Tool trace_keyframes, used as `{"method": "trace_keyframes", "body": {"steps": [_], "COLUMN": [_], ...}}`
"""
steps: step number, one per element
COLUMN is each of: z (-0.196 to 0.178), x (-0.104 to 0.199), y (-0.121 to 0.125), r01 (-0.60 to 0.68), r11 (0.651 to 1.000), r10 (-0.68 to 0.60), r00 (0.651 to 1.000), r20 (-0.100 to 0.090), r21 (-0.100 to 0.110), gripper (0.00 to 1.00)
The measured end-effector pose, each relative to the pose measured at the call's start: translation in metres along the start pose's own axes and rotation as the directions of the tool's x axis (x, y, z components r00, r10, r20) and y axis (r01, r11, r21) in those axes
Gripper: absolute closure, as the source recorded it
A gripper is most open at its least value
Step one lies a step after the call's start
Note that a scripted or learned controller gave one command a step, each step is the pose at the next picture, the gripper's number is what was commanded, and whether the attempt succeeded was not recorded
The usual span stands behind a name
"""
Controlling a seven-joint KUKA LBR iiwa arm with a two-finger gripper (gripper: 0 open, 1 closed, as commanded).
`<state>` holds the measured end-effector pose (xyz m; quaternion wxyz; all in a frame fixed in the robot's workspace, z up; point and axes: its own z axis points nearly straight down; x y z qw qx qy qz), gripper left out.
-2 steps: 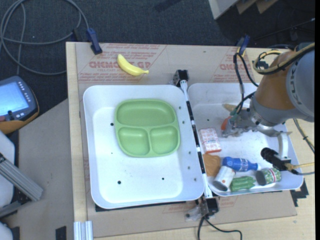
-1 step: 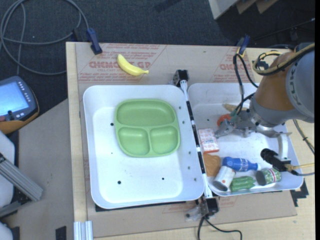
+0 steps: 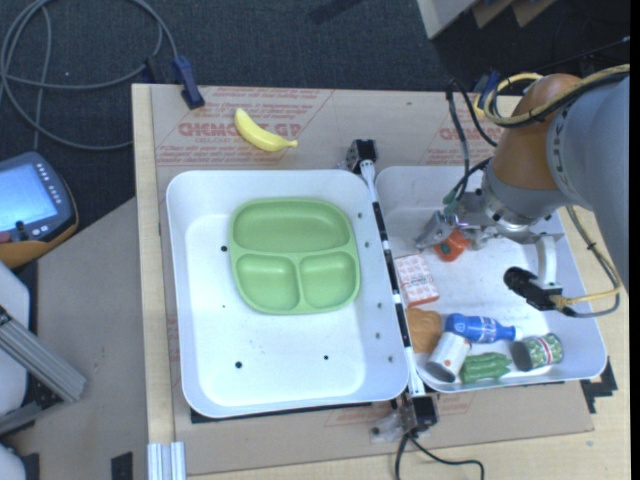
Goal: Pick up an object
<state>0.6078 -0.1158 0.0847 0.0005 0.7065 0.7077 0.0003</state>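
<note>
I see the gripper (image 3: 450, 236) low in the right bin (image 3: 585, 308), at its far-left part, metal fingers angled leftward around a small orange object (image 3: 449, 247). It seems pinched between them, though the blur leaves me unsure. The grey arm (image 3: 560, 158) reaches in from the right, orange band above the wrist, bent steeply down. Nearer me in that bin lie a red-and-white packet (image 3: 416, 278), a blue bottle (image 3: 478, 327), a white cup (image 3: 447, 355) and green items. The left bin (image 3: 200, 298) holds a green divided plate (image 3: 295, 254). A banana (image 3: 263, 132) rests on the bench (image 3: 160, 148) beyond it.
</note>
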Motion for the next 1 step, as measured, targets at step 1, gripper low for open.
{"method": "trace_keyframes", "body": {"steps": [1], "z": [-0.0101], "x": [-0.0001], "y": [0.0004], "r01": [0.001], "r11": [1.000], "r10": [-0.001], "r00": [1.000], "r20": [0.002], "r21": [-0.002], "gripper": [1.00]}}
